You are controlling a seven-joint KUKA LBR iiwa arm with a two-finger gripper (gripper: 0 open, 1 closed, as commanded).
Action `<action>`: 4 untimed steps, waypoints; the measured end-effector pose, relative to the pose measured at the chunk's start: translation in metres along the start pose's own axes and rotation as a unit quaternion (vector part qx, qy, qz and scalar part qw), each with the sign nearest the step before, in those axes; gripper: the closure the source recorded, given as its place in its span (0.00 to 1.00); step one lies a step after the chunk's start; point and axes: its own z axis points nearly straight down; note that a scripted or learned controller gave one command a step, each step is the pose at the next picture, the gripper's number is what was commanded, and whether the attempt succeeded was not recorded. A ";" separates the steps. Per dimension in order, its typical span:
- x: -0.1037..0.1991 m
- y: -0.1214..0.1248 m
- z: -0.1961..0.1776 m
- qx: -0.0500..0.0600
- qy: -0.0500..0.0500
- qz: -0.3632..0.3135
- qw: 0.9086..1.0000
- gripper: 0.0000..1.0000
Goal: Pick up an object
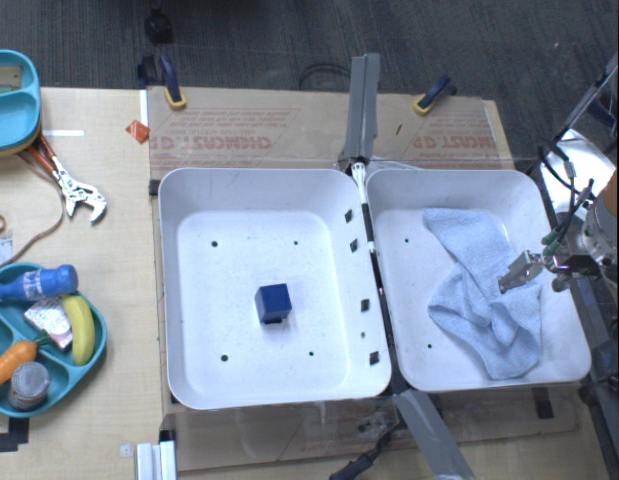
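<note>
A small blue cube (274, 303) lies alone near the middle of the left bin (189, 218). A crumpled light blue cloth (479, 288) is spread across the right bin (409, 358), reaching toward its front right corner. My gripper (539, 272) hangs at the right side of the right bin, above the cloth's right edge. It stands open, one metal finger (516, 274) over the cloth, and nothing is held between the fingers.
A raised divider (364, 258) separates the two bins. Off to the left, the wooden bench carries a blue tray (89, 353) with toy food and a bottle, a wrench (79, 196) and a teal container (14, 98). Clamps hold the cardboard sheet at the back.
</note>
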 end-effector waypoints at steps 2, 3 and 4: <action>-0.036 -0.009 0.098 -0.002 0.001 -0.010 1.000 1.00; 0.106 0.035 0.016 -0.001 0.000 -0.056 0.998 1.00; 0.105 0.035 0.016 -0.001 0.000 -0.056 0.998 0.00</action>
